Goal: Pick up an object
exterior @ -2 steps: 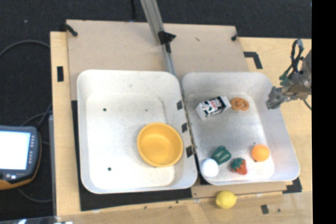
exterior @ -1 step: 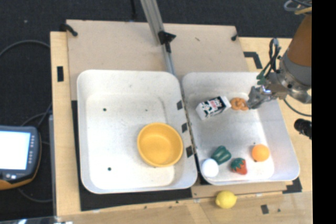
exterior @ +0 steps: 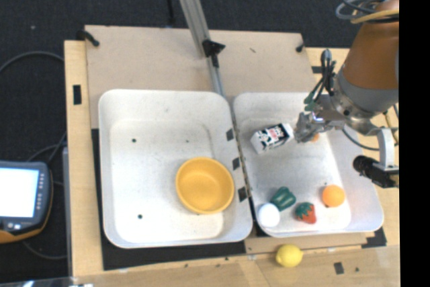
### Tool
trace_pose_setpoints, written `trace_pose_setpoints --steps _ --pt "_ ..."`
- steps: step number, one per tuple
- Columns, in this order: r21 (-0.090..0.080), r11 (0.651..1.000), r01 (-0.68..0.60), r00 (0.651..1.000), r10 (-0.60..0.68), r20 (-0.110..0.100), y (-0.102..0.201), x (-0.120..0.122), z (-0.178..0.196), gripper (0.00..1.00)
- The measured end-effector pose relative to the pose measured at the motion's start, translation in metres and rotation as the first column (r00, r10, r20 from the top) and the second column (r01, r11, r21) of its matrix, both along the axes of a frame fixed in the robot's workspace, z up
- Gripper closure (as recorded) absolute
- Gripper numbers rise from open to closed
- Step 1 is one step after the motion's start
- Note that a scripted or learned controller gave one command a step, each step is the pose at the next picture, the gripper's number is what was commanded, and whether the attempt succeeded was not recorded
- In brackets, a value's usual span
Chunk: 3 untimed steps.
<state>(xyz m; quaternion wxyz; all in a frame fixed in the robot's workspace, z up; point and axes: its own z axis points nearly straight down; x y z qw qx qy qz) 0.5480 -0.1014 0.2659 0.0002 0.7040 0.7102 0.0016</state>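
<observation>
Lying on its side in the right bin (exterior: 349, 212), the small white carton (exterior: 271, 137) with dark print is the thing nearest the gripper (exterior: 307, 129). Its long axis runs roughly across the picture, tilted a little so that the end toward the gripper sits slightly higher in the frame than the end toward the left bin (exterior: 134, 111). That higher end is close beside the gripper and may touch it; whether there is contact cannot be told. The carton is beside the gripper on the left-bin side, not visibly between its fingers. Whether the claw is released or clenched cannot be told from this slanted overhead view.

Taking the carton as the landmark: the gripper is just to its right, with the grey arm (exterior: 366, 87) and its orange band (exterior: 375, 50) rising beyond. Below the carton, toward the near edge of the right bin, lie 4 small things: a white ball (exterior: 269, 215), a green piece (exterior: 283, 197), a strawberry-like red piece (exterior: 306, 212) and an orange ball (exterior: 332, 195). A yellow lemon-like piece (exterior: 289, 255) lies on the bench below them. Down and to the carton's left, a yellow bowl (exterior: 205, 185) stands upright in the left bin.
</observation>
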Motion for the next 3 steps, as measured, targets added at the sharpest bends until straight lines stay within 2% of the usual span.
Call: trace_pose_setpoints --steps 1,3 --pt "-0.001 1.0 0.002 1.0 -0.002 -0.001 0.046 -0.014 -0.003 1.0" --pt "-0.001 1.0 0.006 1.0 -0.006 -0.001 0.144 -0.023 -0.032 1.0"
